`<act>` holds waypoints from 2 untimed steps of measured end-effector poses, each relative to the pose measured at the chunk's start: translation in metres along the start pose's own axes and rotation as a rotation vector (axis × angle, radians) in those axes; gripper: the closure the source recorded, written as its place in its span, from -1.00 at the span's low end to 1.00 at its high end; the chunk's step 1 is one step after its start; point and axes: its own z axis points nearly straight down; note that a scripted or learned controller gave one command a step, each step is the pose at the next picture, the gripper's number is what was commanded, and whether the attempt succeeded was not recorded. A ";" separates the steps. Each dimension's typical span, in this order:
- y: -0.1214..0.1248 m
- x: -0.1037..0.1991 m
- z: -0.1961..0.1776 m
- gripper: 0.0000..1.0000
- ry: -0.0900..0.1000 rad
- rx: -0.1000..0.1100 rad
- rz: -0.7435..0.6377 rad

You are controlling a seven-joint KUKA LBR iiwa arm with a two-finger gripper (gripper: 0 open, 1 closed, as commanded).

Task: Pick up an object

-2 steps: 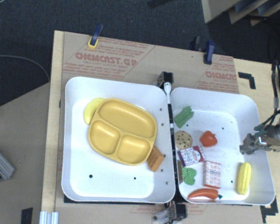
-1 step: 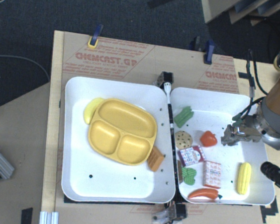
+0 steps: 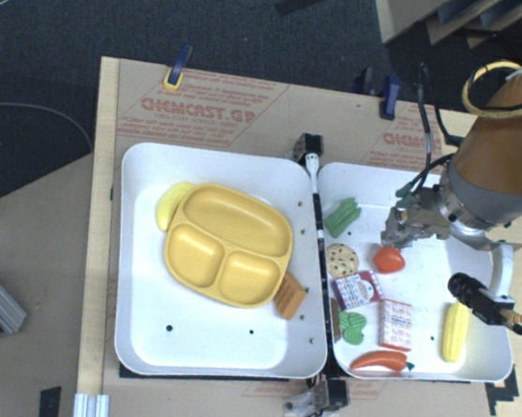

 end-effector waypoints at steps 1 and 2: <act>0.022 0.033 -0.022 1.00 -0.001 -0.001 0.002; 0.017 0.042 -0.004 1.00 0.000 0.007 0.006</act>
